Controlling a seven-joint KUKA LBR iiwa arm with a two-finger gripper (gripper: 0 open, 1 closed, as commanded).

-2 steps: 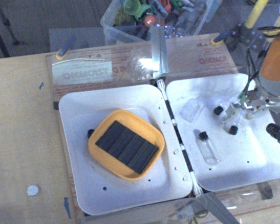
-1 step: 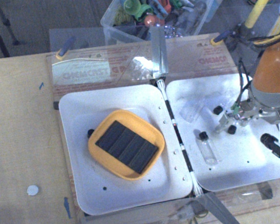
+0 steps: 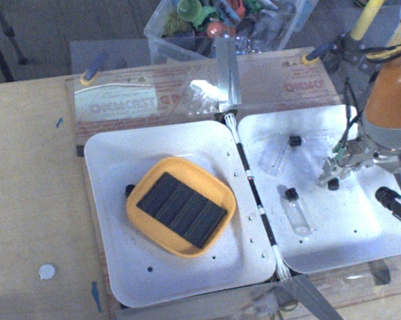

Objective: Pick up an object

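— Nearest? Clear vial [image 3: 296, 214], lying flat in right bin [image 3: 389, 236].
— Farther back? Claw [image 3: 333, 172] low beside small black cap [image 3: 333, 184], probably lining up. Apart or together, cannot tell. Second vial [image 3: 274, 155] beyond.

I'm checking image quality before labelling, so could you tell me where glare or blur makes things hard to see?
Camera view: glare whitens the plastic sheet behind the bins; the clear bottles nearly vanish against the right bin; the gripper looks soft and small.
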